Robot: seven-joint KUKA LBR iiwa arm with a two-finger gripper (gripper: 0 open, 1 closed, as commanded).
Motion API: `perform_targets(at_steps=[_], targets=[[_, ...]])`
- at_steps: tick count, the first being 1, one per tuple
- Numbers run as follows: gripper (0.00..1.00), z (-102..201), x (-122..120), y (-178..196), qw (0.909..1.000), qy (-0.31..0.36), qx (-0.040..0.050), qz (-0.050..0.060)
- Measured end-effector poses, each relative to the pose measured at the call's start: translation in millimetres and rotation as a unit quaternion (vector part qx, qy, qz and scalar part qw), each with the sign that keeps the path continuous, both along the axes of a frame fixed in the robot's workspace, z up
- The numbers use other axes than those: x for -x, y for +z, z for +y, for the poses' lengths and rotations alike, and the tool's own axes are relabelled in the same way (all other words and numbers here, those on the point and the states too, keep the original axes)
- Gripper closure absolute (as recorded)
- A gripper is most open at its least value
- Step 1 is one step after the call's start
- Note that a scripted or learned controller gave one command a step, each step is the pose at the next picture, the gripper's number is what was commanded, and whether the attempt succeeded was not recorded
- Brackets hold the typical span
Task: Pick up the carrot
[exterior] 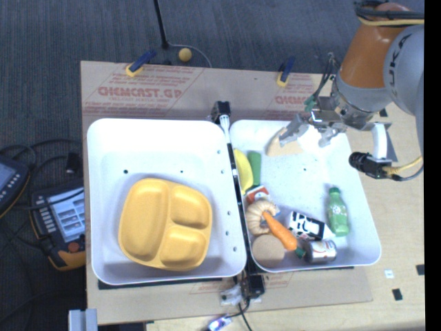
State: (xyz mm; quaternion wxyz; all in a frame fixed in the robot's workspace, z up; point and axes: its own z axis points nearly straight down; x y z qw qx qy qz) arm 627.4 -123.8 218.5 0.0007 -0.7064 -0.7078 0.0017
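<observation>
1. Orange carrot lies at the near left of the right bin, resting on a tan bread roll.
2. Yellow divided plate fills the left bin.
3. Farther back, the hand hangs with fingers spread, gripping nothing.

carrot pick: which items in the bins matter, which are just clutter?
Job:
carrot, right bin, lying over the other items
gripper, above the bin's far end, nothing between its fingers

Clutter:
yellow tray, left bin
green bottle
can
banana
black-and-white carton
</observation>
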Motion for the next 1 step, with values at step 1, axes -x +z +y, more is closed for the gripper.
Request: perform_targets(at_steps=[1], targets=[[0.00, 29.6, 65.4, -64.6, 0.9923, 0.124, -0.0014, 0.002]])
